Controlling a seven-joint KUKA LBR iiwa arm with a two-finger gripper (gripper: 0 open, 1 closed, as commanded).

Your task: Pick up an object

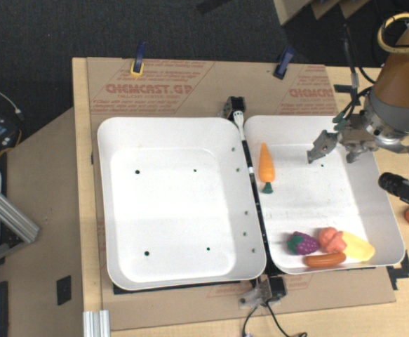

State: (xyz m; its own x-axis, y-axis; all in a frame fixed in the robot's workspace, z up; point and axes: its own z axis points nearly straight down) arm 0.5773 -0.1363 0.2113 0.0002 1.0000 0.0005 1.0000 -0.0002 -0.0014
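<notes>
In the right bin [309, 199], an orange toy carrot [266, 163] with a green top lies beside the left wall. Clustered at the front right corner are purple grapes [303, 243], a pink-orange toy [332, 239], a yellow piece [359, 248] and a red-orange sausage [324, 260]. My gripper [337, 150] hangs over the back right part of this bin, to the right of the carrot and well behind the cluster. It is open, with its fingers [320, 149] spread and nothing between them.
The left bin [169, 202] shows bare white floor with small dark holes. A black divider rail [250, 181] runs between the bins. Both bins rest on a cardboard sheet [155, 83] held by blue clamps [139, 58] at the back.
</notes>
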